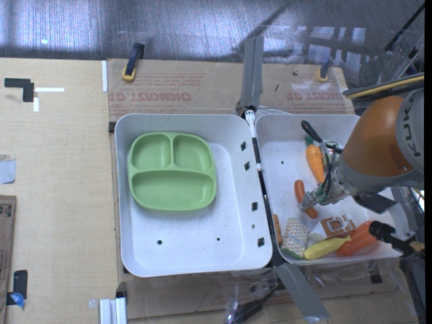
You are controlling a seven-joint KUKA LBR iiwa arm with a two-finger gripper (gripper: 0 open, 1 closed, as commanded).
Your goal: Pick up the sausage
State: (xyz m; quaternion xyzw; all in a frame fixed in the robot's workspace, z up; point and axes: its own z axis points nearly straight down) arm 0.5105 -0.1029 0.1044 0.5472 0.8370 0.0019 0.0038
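The sausage point(300, 192) is a short reddish-orange piece lying in the right white bin point(283, 147), left of centre. My gripper point(314, 200) reaches in from the right and hangs low right beside the sausage's lower right end. It touches or overlaps that end. The grey wrist and orange band point(378, 140) hide the bin's right part.
An orange carrot point(314, 162) lies just above the gripper. At the bin's front are a yellow banana point(325, 247), a red-orange piece point(358, 238), a patterned cracker point(295, 233), a brown block point(335, 225) and a thin orange stick point(277, 228). The left bin point(202, 241) holds a green divided plate point(173, 171).
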